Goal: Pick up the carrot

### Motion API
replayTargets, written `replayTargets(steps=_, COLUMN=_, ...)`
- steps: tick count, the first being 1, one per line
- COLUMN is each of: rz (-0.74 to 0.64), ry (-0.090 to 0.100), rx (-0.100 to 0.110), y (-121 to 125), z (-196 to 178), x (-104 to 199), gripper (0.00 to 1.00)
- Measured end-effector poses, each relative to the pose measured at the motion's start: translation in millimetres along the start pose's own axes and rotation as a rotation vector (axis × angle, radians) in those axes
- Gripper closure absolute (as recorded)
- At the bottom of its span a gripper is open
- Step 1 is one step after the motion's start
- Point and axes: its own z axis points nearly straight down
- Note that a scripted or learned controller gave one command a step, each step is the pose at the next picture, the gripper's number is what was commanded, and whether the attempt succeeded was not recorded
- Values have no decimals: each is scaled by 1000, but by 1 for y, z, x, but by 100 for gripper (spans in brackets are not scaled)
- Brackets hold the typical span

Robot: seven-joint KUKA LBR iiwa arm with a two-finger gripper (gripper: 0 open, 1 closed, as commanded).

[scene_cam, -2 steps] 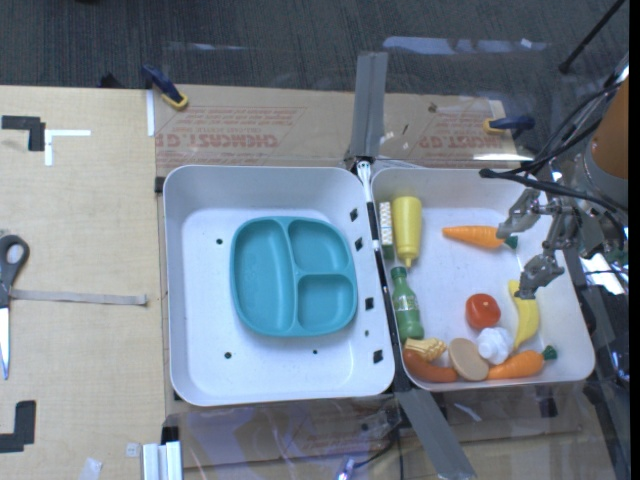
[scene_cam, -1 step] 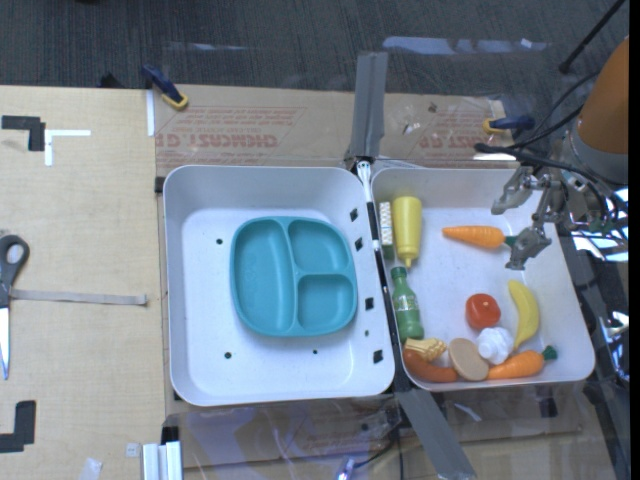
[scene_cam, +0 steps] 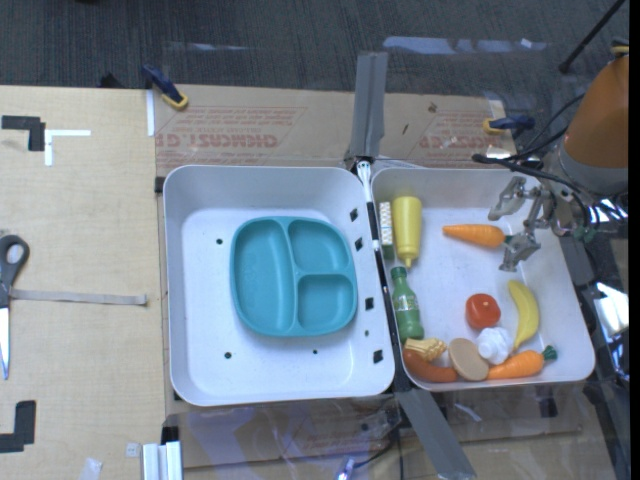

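Note:
An orange carrot (scene_cam: 474,234) lies in the upper middle of the right bin (scene_cam: 575,298), its thin tip pointing left. A second carrot (scene_cam: 517,365) with a green top rests against that bin's front wall. My gripper (scene_cam: 511,227) hangs at the first carrot's thick right end, reaching in from the right. It is open, with one finger behind the carrot's end and one in front of it. The carrot lies on the bin floor and nothing is held.
The right bin also holds a yellow bottle (scene_cam: 406,227), a green bottle (scene_cam: 405,303), a tomato (scene_cam: 482,310), a banana (scene_cam: 524,313) and several small food items at the front. A teal divided plate (scene_cam: 294,275) sits in the left bin (scene_cam: 190,298).

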Motion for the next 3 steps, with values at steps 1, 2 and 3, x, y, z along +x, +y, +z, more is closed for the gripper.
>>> replayTargets(steps=1, rz=274, ry=-3, rx=1, y=0, z=24, x=-23, gripper=0)
replayTargets(steps=2, rz=378, ry=1, rx=0, y=68, z=25, x=-15, gripper=0)
replayTargets(steps=3, rz=374, ry=-5, rx=1, y=69, z=14, x=-16, gripper=100)
